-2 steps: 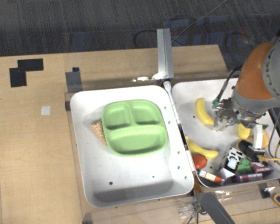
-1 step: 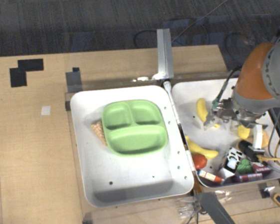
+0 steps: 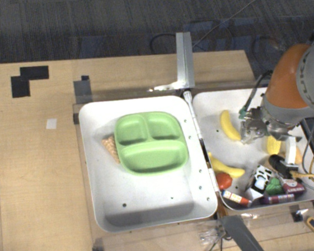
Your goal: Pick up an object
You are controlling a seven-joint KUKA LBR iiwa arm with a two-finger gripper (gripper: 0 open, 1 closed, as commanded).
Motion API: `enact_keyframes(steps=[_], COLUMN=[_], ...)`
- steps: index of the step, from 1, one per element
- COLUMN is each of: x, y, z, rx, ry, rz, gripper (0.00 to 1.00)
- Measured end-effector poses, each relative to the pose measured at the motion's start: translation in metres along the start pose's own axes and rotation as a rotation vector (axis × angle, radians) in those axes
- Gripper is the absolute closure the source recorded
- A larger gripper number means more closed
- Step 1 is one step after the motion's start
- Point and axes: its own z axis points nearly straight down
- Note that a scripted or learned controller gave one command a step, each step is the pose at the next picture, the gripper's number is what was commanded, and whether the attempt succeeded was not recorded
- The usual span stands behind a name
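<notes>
The arm reaches in from the right, its orange band above the right bin, and the pincer hangs low over that bin's middle, just beside a small yellow banana lying on the white floor. Whether the pincer is open or closed cannot be told; the metal there is a blur against the bin. Nothing is seen gripped.

The task names no single object, so any loose piece will serve. The upper banana is the likeliest choice, judging from where the pincer sits: it lies alone on bare floor with room on both sides. A second banana rests near the bin's left wall, touching a red tomato-like piece. The lower right corner holds a crowded heap of small packages and toys, harder to separate.

The left bin carries a green divided tray turned over something tan that peeks out at its left edge. Both bins sit side by side on the wooden tabletop.

The pick looks not yet made.
</notes>
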Motion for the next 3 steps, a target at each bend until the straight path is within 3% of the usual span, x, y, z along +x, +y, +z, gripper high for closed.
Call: enact_keyframes(steps=[1,2,3], x=[0.000,0.004,0.006], y=[0.000,0.070,0.073], z=[0.000,0.028,0.014], rx=[0.000,0.015,0.007], ry=[0.000,-0.004,-0.004], rz=[0.000,-0.116,-0.127], gripper=[0.00,0.00,1.00])
